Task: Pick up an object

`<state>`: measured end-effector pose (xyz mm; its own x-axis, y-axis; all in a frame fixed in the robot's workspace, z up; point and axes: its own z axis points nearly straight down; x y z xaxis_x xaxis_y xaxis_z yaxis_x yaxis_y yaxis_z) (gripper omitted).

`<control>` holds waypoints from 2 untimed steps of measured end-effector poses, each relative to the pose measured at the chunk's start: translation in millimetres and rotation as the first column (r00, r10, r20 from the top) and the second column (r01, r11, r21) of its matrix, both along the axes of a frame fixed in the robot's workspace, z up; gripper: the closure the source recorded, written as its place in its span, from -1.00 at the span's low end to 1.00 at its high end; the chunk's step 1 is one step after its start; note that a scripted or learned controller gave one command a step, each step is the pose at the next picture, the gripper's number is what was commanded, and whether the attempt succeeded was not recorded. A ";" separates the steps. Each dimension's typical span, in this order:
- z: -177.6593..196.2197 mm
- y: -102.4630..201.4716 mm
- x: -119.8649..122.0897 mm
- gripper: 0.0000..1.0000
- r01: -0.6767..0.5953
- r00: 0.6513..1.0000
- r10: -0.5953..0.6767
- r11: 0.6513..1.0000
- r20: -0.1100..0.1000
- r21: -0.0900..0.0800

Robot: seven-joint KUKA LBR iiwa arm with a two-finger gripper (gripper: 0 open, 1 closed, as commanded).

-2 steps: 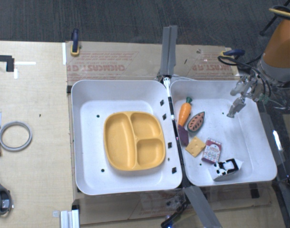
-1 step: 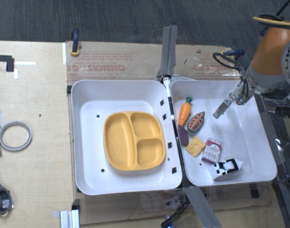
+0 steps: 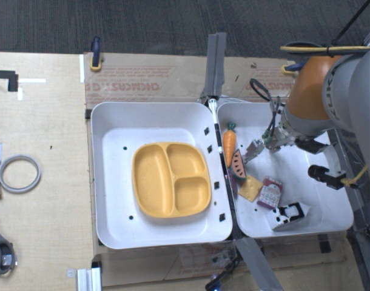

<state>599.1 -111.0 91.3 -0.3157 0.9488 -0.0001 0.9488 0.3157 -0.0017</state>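
Pale wood counter (image 3: 45, 223) is seen beneath two white bins. Toy food is clustered along the right bin's (image 3: 330, 220) left wall: a carrot (image 3: 229, 145), a watermelon slice (image 3: 238, 164), a cheese wedge (image 3: 250, 189). The gripper (image 3: 255, 148) is poised just right of the carrot, probably the intended pick; nothing is held, and whether the jaws are spread cannot be told. A yellow divided plate (image 3: 171, 179) is kept in the left bin (image 3: 112, 132).

To my left a roll of tape (image 3: 18, 173) lies on the bench (image 3: 45, 223), scissors (image 3: 0, 253) near it.
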 end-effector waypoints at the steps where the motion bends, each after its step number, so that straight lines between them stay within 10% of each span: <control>1: 9.2 -0.4 0.4 1.00 -0.003 1.000 0.003 1.000 0.000 -0.003; 2: 9.1 -0.2 0.3 -1.00 -0.003 1.000 0.003 1.000 -0.001 -0.003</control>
<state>599.4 -111.1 100.4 -0.3183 0.9480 -0.0025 0.9480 0.3183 -0.0031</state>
